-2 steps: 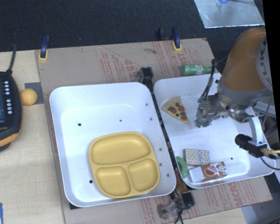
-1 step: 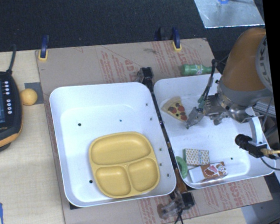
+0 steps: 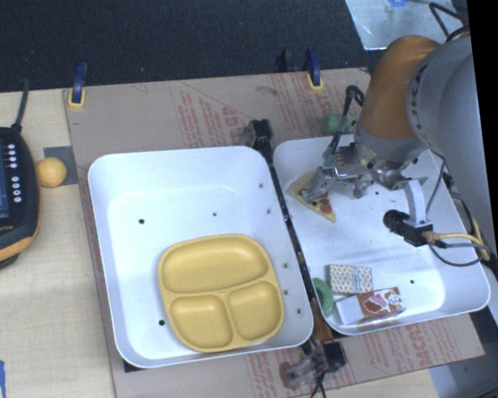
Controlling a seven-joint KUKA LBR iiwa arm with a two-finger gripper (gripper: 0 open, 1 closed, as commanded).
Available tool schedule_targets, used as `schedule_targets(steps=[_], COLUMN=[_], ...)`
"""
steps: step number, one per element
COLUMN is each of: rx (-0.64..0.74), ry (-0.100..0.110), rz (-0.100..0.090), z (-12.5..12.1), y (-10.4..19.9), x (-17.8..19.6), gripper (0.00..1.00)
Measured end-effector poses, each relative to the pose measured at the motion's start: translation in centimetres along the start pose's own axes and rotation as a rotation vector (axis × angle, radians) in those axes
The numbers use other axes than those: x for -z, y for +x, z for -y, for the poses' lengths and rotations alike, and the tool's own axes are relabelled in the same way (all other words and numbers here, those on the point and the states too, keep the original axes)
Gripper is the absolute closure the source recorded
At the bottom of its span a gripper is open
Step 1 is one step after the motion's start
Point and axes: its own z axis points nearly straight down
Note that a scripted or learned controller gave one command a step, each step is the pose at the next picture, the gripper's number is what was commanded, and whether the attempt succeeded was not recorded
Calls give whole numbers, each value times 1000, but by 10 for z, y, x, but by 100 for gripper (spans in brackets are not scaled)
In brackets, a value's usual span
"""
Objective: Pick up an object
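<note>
- Gripper [image 3: 328, 184], at centre right of the frame, sits low in the upper left part of the right bin [image 3: 377, 250]. The wrist and orange band above it hide much of it, so whether it is apart or together cannot be told.
- Nearest candidate for the task is the pizza-slice toy [image 3: 312, 201], a flat yellow and red wedge lying on the bin floor just beside the gripper, on its lower left. No object is seen clamped in the gripper.
- Risk 1: the wedge is thin and lies flat. A closing grasp probably slides over it or nudges it aside and comes up with nothing.
- Risk 2: the wedge lies close to the bin's left wall. A push leftward could pin it against that wall, where a grasp is harder, or the gripper could strike the wall.
- Risk 3: contact appears to fall on the wedge's upper right edge, not its middle. A pinch there may tip or spin the piece, which then drops on lifting.
- Other objects in the right bin lie well apart, along its lower edge: a patterned packet [image 3: 351, 277], a small red carton [image 3: 379, 304] and a green item [image 3: 323, 298]. They are unlikely to interfere.
- Left bin [image 3: 185, 192] holds a yellow divided plate [image 3: 221, 292], too broad for an easy grasp.
</note>
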Motion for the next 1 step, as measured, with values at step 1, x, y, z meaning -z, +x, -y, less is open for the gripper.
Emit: schedule_targets(steps=[1], rx=[3], ry=[1], rz=[-2], z=[-1], y=[0], x=[11], gripper=[100])
